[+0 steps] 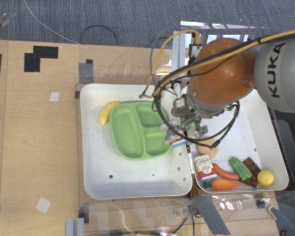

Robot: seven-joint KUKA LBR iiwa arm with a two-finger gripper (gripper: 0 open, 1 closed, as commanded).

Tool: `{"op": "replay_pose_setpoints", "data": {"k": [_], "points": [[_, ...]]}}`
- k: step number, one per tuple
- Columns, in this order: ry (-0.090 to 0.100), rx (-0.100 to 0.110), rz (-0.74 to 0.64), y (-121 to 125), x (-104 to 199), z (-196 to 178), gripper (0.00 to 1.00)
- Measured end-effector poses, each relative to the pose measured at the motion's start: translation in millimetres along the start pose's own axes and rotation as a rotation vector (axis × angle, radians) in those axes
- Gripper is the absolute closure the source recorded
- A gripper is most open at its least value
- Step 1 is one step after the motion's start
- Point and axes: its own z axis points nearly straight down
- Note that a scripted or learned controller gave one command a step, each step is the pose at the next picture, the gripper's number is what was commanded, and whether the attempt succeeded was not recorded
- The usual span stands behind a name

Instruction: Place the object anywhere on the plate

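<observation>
Right of centre in the frame, the hand (179, 134) hangs low over the seam between the two white bins, just past the right rim of the green plate (137, 130). Cables and the wrist body crowd it, so whether it is apart, together or clamped on something cannot be told. A small pale piece with a red streak (175, 141) shows right beneath it, touching or nearly touching the plate's rim; what it is cannot be made out, and it may be the object meant.

The plate is a moulded, three-compartment tray lying in the left bin (95, 181), with a banana (107, 112) against its upper-left edge. The right bin (280, 181) in the lower right holds small toy foods: a printed carton (204, 167), a carrot (225, 184), a green piece (240, 167), a lemon (265, 178) and a pale egg-like piece (206, 150).

All of these look like light, hollow plastic, stiff and smooth. Rounded ones would likely roll or squirt out of a pinch, so a grip across the narrow middle seems safest; the carton offers flat sides. Nothing looks fragile.
</observation>
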Motion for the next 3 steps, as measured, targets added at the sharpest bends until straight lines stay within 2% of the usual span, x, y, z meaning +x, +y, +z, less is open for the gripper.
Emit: {"op": "replay_pose_setpoints", "data": {"k": [1,2,3], "points": [[0.0,0.002,-0.107,-27.1,-69.2,-13.2,1.0],[0.0,-0.003,-0.42,-22.5,-112.7,19.5,1.0],[0.0,0.0,-0.418,-23.3,-111.9,18.4,0.0]]}}
